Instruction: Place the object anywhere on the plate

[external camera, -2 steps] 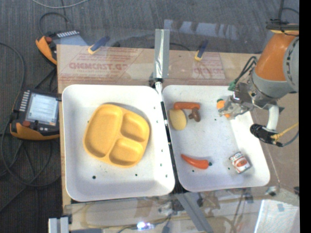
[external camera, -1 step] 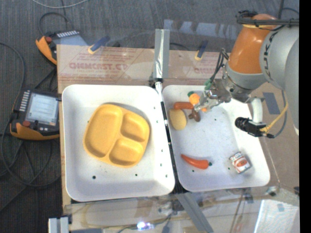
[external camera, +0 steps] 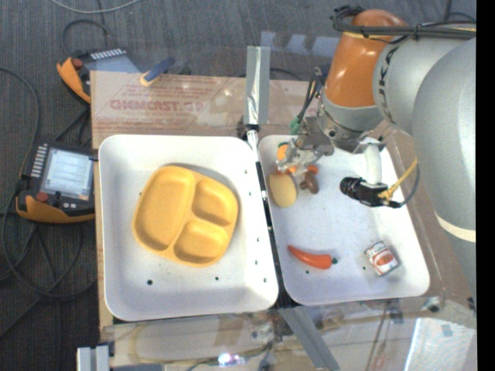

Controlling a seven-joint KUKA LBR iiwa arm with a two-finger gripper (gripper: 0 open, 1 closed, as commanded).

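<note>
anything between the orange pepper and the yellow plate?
In the camera view, only bin structure: bare floor of the right bin, then the two bins' adjoining walls, then bare floor of the left bin between the pepper and the plate.

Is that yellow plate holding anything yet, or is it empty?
Empty. The plate sits in the left bin with all three compartments bare; the chili and potato lie in the right bin.

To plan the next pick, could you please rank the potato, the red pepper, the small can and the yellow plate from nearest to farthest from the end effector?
1. Potato, just below the end effector.
2. Red pepper, lower in the right bin.
3. Small can, right bin's lower right; yellow plate, left bin: too close to call.
</note>
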